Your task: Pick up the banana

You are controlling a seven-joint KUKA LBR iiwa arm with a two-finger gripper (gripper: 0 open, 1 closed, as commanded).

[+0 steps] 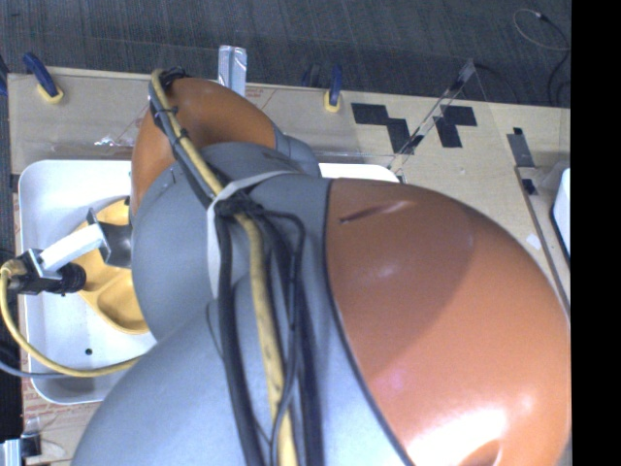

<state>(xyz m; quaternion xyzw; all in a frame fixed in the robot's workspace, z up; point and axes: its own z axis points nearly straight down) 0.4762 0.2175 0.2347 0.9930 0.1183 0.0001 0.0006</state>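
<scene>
The banana (109,304) lies in the left white bin (44,187), a yellow curve of which part shows; a further yellow patch sits higher up, near the arm. My gripper (116,247) is low over that bin, right at the banana, and the grey and orange arm covers most of it. Whether anything sits in the gripper is hidden by the wrist and the arm.
The arm's bulk fills the middle and right of the view and covers nearly all of the right bin, of which a strip of far rim (361,171) shows. Blue clamps (43,78) stand along the bench's back edge.
</scene>
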